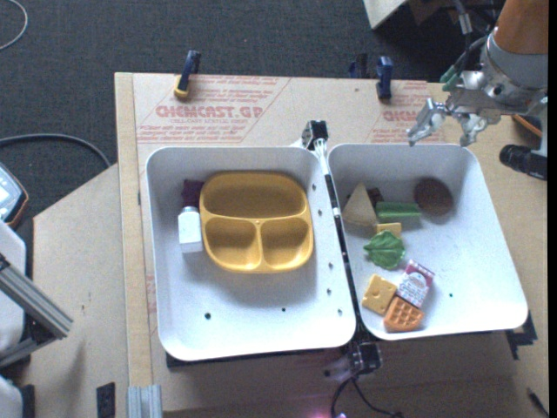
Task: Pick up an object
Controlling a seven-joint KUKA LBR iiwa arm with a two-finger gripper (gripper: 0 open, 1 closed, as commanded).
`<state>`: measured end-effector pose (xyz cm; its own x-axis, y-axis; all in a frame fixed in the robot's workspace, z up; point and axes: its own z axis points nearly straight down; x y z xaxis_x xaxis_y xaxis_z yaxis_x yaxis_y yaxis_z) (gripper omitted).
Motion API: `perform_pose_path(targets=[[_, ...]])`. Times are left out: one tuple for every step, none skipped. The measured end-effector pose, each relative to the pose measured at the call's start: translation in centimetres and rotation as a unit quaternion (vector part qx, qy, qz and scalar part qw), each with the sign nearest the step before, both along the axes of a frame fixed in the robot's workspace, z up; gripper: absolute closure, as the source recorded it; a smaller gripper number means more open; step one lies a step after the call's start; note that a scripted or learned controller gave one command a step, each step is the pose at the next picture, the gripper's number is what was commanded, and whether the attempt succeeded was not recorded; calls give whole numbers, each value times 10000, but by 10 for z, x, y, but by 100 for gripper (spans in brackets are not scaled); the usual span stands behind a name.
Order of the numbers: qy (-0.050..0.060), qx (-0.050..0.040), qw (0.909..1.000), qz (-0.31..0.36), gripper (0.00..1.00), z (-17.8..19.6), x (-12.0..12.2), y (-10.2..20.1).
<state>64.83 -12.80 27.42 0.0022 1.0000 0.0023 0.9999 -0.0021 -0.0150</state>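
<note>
Gripper (448,127): fingers spread, nothing between, above right bin (487,233) far rim.
Left bin (165,259): yellow tray (256,221), white bottle (190,230).
Nearest: brown disc (432,196).

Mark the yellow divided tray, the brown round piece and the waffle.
yellow divided tray (228,200), camera view, floor of its large compartment
brown round piece (432,196), camera view, top centre
waffle (402,314), camera view, gridded top
</note>
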Motion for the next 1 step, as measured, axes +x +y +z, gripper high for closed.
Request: perform_pose_path(targets=[[-67, -10, 10000, 11, 0, 8, 2, 0]])
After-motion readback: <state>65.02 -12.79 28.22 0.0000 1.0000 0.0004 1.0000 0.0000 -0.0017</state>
